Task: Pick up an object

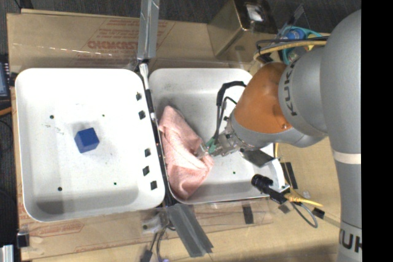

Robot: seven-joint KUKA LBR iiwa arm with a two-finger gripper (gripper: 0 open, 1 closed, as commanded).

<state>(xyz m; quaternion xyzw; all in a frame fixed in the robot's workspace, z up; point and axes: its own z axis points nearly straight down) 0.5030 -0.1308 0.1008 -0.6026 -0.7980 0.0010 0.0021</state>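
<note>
We see the grey arm (319, 95) reaching in from the right, its orange band (261, 108) bulging over the right bin (184, 80) and the wrist bent down and leftward toward the bin's floor. The gripper (210, 147) sits low at the end of the wrist, its tip touching the right edge of a pink cloth (181, 153). Whether its fingers are spread or closed we cannot tell, since the wrist and cloth hide them; we cannot confirm that any fabric is pinched between them.

The pink cloth lies crumpled just to the left of the gripper, heaped against the left wall of the right bin and running toward its near corner. A black cable (222, 98) loops up behind the gripper, along the wrist.

Well off to the gripper's left, beyond the divider between the bins, a small blue cube (87, 139) rests alone on the floor of the left bin (37, 86). Both bins sit on a cardboard-covered surface (73, 34).
</note>
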